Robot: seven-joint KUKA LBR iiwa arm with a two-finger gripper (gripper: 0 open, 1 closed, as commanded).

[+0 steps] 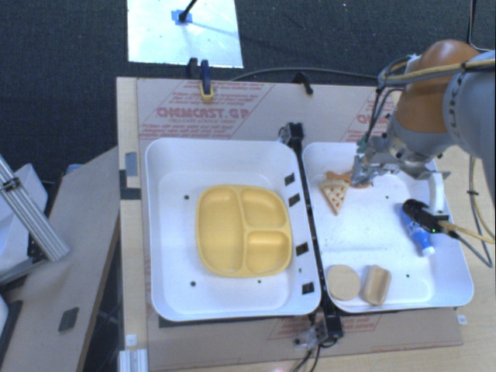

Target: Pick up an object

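camera view | claw (362,175) low in right bin (387,297), at far end of pizza slice (335,193); can't tell its state | other options: blue tube (418,229), round cookie (344,282), bread piece (377,284) | tip: centre over slice, straddle narrow width, press flat before closing

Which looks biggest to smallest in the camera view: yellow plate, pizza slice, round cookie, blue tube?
1. yellow plate, by far the largest.
2. blue tube, long but narrow.
3. round cookie and pizza slice: too alike to rank, and the gripper sits at the slice's far end.
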